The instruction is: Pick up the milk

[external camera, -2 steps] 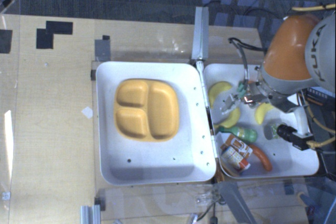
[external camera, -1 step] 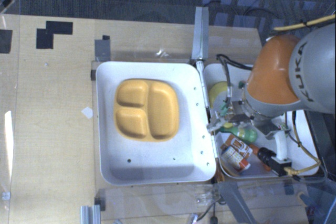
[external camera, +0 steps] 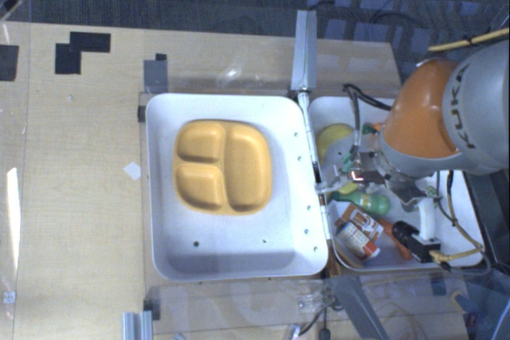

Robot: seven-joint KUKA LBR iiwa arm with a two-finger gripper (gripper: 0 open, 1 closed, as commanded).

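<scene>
Jaws (external camera: 357, 171) sit low in the right bin (external camera: 470, 239), under the wrist; I cannot tell their state. My guess is the milk (external camera: 358, 235) is that small carton just below them, so the reach needs shifting downward. A green bottle (external camera: 373, 203) crowds between; a yellow tray (external camera: 223, 166) fills the left bin (external camera: 163, 251).

I make out the milk (external camera: 360, 233) as a small carton lying on its side in the right bin (external camera: 398, 259), near the front wall, printed in brown, red and white, tilted diagonally, just below a green bottle (external camera: 373, 203)
</scene>
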